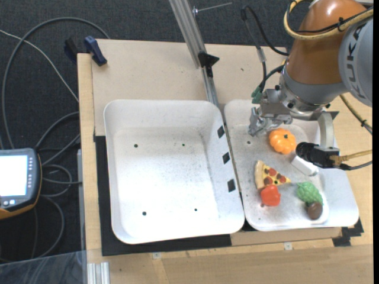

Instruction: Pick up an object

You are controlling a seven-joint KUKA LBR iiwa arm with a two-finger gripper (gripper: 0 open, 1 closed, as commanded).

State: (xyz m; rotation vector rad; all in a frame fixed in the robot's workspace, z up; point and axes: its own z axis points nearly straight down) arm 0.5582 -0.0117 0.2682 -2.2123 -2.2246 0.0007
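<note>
In the right bin (254, 215) lie several toy foods. An orange pumpkin (282, 141) sits near the bin's middle. A pizza slice (267, 173) lies below it, with a red pepper (270, 196) at its lower end. A green broccoli piece (308, 191) and a brown round piece (314, 210) rest toward the bin's front right. A small white block (304, 165) lies right of the pizza. My gripper (259, 125) hangs over the bin's back part, just left of the pumpkin, with nothing seen between its fingers.
The left bin (166, 170) stands beside the right one, with black clips on the shared edge. A slanted metal pole (192, 34) rises behind the bins. A blue clamp (95, 49) sits at the bench's back left corner.
</note>
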